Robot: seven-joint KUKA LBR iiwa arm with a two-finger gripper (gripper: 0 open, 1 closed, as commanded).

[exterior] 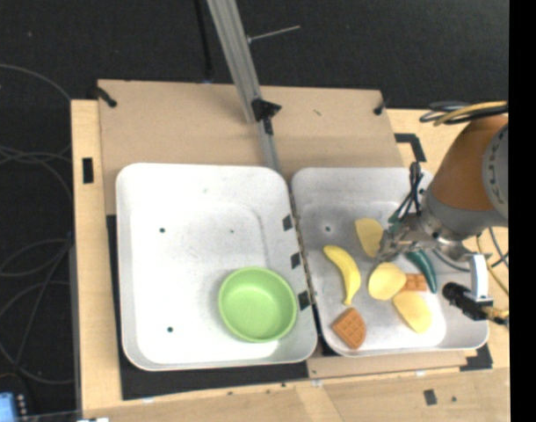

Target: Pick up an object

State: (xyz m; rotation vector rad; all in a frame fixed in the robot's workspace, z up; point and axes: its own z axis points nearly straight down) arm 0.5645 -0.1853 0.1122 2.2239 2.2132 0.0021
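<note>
Seen from above at a slant: wooden desk (pixel 206 130) carrying two shallow white bins side by side. Left bin (pixel 189 227) holding a lime-green bowl (pixel 257 303), upright, near its front right corner, close to the divide between the bins. Right bin (pixel 338 202) crowded with toy food toward its front half. Grey arm (pixel 466 178) with orange band reaching in from the right, lowered over the right bin's far right side. Tool (pixel 395 240) down among the items, just beside a pale yellow piece (pixel 368 235) that lies near the middle of the bin; whether its fingers stand apart or together, impossible to tell, nothing visibly caught between them. Yellow banana (pixel 343 272) lying lengthwise toward the bin's left, apart from the tool. Rounded yellow lemon-like piece (pixel 387 281) just right of the banana, touching or nearly touching a second yellow piece (pixel 415 311) toward the front right. Brown waffle-patterned piece (pixel 349 327) at the front edge, below the banana. Teal item (pixel 423 269) slanting under the wrist, partly hidden. Small orange-red bit (pixel 416 282) beside it, too small to identify.
</note>
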